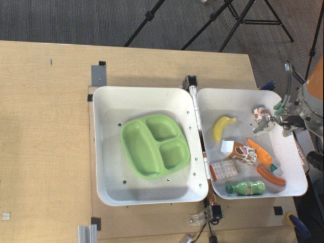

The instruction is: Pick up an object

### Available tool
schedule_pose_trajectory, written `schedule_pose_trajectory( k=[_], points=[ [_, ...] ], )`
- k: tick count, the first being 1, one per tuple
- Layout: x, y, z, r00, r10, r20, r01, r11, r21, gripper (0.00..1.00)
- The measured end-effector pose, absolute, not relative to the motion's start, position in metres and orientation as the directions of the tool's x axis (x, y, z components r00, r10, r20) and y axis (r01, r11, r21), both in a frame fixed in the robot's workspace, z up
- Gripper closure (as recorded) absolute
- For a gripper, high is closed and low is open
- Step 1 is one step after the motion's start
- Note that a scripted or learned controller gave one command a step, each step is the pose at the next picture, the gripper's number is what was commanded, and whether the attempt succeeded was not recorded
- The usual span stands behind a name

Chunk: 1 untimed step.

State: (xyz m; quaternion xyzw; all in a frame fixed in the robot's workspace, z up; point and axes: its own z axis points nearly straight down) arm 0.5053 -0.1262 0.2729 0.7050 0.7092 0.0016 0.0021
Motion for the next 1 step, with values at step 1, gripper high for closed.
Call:
schedule_pose_trajectory(
  k=[1],
  points=[
    [0.5243, -0.1337, 0.1428, 0.082, 0.997, 0.0, 0.997, -0.082, 0.004, 0.0]
  ],
)
